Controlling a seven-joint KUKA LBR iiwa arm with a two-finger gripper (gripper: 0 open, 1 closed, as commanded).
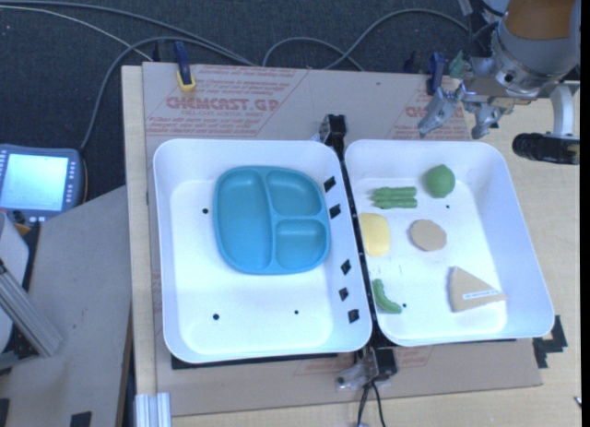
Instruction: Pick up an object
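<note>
Nearest us, below the claw, we see a tan wedge (474, 290) bearing an unreadable label, tip pointing away. Closer to the claw, green beans (395, 197) lie crosswise beside a green ball (439, 180). The claw (458, 121) hovers above the right bin's (525, 259) far rim, fingers apart, gripping nothing. Left of it, cardboard (230, 93) reads "CHEMCAST".

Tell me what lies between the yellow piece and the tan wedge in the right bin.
In the camera view, the round tan piece lies roughly between the yellow piece and the tan wedge, slightly above the line joining them.
</note>
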